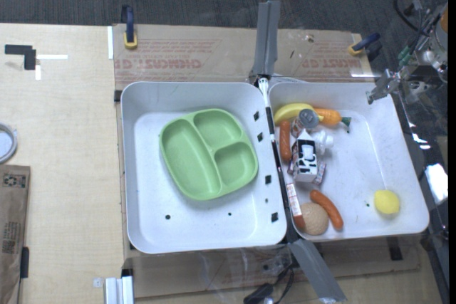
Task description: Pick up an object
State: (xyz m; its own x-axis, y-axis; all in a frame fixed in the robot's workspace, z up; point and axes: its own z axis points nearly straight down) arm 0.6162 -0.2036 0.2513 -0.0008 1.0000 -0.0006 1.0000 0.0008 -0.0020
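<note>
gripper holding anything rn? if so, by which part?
Nothing visibly held. The gripper sits over the right bin's upper right rim; the lemon, banana and sausages lie in the bin, apart from it.

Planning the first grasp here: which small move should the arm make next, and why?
Probably swing in over the right white bin and stop above the small yellow ball. It lies alone on bare floor, apart from the pile of toy food along the bin's left wall.
</note>
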